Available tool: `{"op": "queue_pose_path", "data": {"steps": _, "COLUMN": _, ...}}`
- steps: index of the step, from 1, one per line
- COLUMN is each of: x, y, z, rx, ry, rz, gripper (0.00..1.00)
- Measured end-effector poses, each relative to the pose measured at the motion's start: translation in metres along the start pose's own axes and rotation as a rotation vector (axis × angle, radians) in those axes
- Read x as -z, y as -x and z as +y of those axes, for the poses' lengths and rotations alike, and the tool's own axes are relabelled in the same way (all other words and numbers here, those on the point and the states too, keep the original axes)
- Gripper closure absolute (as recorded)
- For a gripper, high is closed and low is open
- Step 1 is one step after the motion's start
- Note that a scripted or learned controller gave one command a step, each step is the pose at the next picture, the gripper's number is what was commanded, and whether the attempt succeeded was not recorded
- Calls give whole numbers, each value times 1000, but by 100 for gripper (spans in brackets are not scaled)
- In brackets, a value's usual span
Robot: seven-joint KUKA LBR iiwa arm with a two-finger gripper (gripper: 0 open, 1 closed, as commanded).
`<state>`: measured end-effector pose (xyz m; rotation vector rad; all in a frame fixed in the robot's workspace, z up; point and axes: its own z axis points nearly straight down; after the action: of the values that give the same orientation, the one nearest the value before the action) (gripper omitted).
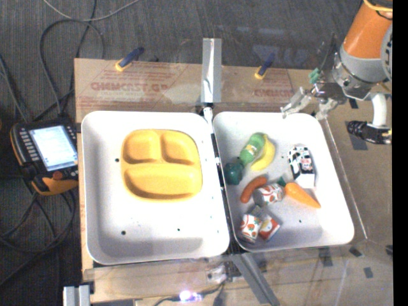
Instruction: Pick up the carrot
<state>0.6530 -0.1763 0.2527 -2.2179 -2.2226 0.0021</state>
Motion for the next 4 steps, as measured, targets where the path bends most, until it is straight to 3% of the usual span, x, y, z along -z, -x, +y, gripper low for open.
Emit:
{"op": "queue_pose_path", "data": {"steps": 1, "x": -62, "y": 47, "z": -70, "rx": -144, "ry": -1, "rz": -1, "gripper": 0}}
{"op": "queue_pose_path", "data": {"steps": 2, "x": -136, "y": 33, "z": -119, "rx": -137, "ry": -2, "rz": 1, "gripper": 0}}
{"op": "queue_pose_path", "data": {"steps": 3, "x": -162, "y": 25, "z": -136, "rx": -102, "ry": 15, "rz": 0, "gripper": 0}}
{"op": "queue_pose_path", "data": {"steps": 4, "x": -153, "y": 27, "z": -136, "rx": -104, "ry": 17, "rz": -4, "gripper": 100}}
